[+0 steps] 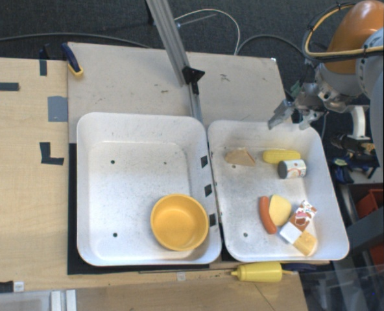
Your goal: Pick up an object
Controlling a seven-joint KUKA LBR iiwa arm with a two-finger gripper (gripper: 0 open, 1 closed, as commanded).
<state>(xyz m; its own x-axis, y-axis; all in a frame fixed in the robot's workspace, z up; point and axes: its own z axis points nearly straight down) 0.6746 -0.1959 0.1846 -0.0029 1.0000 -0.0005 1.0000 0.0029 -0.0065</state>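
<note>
Nothing lifted yet; the gripper (288, 116) hovers at the right bin's (331, 193) far rim, jaws apart and empty; the yellow corn (281, 155) lies nearest, the whole pick remains

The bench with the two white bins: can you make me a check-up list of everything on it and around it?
Surface: pale bench top, scuffed; two shallow white plastic bins, left bin and right bin, side by side.
Job's things: round yellow bowl in the left bin; in the right bin a tan wedge, yellow corn-shaped toy, small grey can, orange-red sausage toy, yellow rounded piece.
Clutter: yellow bottle lying in front of the right bin.
Pincer: above the right bin's far corner, holding nothing seen.
Cables: white cable looping behind the bench.
Surroundings: slanted grey metal pole, dark floor.
</note>
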